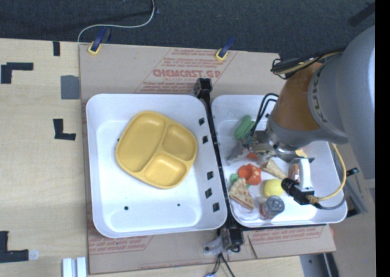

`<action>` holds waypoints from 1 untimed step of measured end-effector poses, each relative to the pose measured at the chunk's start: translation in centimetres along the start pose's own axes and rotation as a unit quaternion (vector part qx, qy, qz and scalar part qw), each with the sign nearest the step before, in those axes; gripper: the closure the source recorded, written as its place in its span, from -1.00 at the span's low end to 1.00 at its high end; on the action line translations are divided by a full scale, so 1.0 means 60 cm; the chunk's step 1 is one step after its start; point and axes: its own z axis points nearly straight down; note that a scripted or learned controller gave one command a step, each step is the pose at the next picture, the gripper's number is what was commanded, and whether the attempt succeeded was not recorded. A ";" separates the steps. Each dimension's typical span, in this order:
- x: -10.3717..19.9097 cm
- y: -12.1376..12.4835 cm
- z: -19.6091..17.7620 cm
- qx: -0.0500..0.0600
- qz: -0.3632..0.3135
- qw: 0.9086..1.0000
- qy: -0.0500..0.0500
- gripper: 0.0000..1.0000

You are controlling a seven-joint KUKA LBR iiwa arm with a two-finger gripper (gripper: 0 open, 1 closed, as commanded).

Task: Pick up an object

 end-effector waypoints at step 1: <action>-0.014 0.145 0.019 -0.001 -0.002 1.000 0.000 -1.00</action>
